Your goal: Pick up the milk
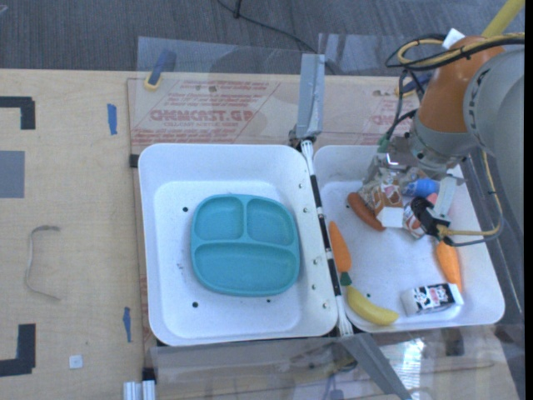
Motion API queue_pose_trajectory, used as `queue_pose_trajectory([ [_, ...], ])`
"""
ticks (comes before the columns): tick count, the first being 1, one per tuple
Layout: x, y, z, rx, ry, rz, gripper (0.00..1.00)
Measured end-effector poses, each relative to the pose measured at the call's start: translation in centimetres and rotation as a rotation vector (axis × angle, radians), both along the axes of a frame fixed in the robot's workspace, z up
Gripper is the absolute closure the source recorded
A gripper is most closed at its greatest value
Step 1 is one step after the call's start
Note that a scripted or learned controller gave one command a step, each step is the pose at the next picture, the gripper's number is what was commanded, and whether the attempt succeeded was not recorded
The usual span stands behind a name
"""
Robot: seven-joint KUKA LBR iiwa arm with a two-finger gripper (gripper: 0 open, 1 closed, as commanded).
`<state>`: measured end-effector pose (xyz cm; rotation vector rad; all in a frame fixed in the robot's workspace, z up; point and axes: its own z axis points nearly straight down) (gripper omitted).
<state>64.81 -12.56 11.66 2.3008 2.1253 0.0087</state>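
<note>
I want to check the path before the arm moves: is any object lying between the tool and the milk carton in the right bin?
Partly. The tool sits at the far end of the right bin; the milk lies at the near end. A carrot lies between them, just beyond the milk; from above, the milk is uncovered.

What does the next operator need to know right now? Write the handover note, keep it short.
Gripper: low over the back of the right bin, among a clutter of small items by a sausage. Whether the jaws are open or shut cannot be told; nothing is seen held.
Milk: lying on its side at the front right of the right bin, apart from the gripper, next to a banana and a carrot.
Left bin: holds a teal divided plate.
Done: nothing yet; the milk is not picked up.
Left: move the gripper to the milk, grasp it, lift it.
</note>
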Motion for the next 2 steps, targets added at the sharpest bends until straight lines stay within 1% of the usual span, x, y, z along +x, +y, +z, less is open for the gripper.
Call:
queue_pose_trajectory([
  [1, 1.4, 1.3, 1.1, 0.000, 0.007, 0.062, 1.00],
  [2, 1.9, 5.3, 10.1, 0.002, 0.008, -0.072, 1.00],
])
